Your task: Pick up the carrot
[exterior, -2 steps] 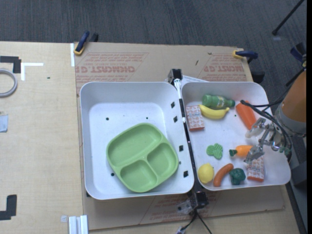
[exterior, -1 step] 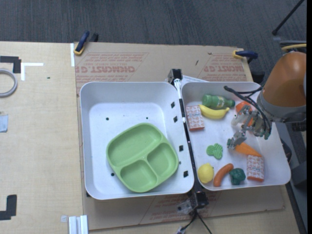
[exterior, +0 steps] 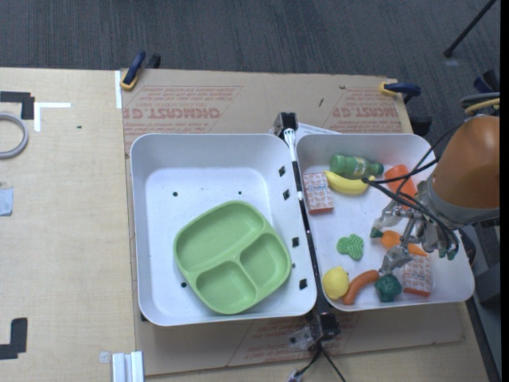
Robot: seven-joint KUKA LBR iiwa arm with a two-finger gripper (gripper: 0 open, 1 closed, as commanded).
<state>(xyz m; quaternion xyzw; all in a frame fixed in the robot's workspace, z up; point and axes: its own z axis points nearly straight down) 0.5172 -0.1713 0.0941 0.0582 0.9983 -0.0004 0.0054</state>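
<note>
The carrot [exterior: 362, 284], a short orange stick, lies tilted near the front edge of the right bin [exterior: 453, 291], between a yellow lemon [exterior: 335, 282] and a dark green vegetable [exterior: 388, 287]. My gripper [exterior: 402, 235] hangs low over the right side of that bin, up and to the right of the carrot and apart from it. A small orange piece [exterior: 389, 239] shows right under the gripper. The arm's orange band [exterior: 475, 165] rises behind it.
The right bin also holds a green bottle [exterior: 355, 165], a banana [exterior: 347, 183], a red-and-white box [exterior: 319, 192], a green leafy piece [exterior: 351, 247], another orange item [exterior: 396, 173] and a patterned box [exterior: 417, 277]. A green divided plate [exterior: 232, 255] lies in the left bin [exterior: 151, 213].
</note>
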